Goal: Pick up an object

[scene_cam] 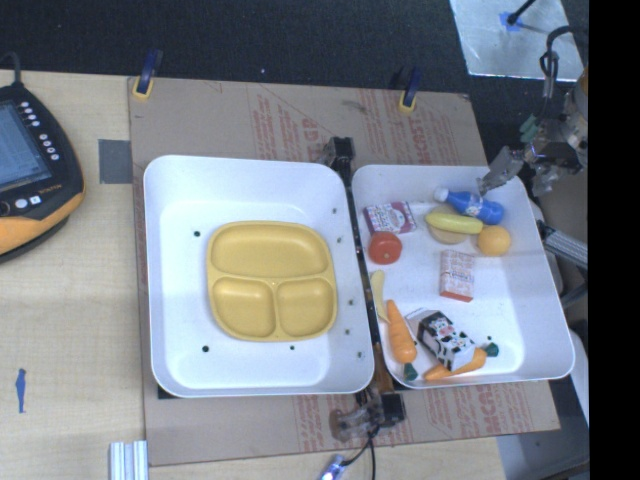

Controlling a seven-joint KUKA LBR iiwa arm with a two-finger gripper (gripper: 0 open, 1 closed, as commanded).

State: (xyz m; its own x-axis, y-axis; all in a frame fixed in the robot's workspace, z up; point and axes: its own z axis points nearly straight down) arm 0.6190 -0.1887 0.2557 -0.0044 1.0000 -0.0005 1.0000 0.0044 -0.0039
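Glossy white plastic bins (250,373) hold a matt yellow plastic tray (272,278), on brown cardboard (300,118) over pale wood bench (70,318).

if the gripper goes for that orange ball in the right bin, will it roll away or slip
Probably both. The orange ball looks round and smooth, so a push could send it rolling. It lies against the banana, which may block it on that side. It looks small, likely light.

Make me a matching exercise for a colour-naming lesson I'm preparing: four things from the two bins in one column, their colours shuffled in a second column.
Things:
1. divided tray in the left bin
2. bottle at the far side of the right bin
3. tomato
4. carrot

Colours:
A. red
B. orange
C. yellow
D. blue

Pairs: 1-C, 2-D, 3-A, 4-B
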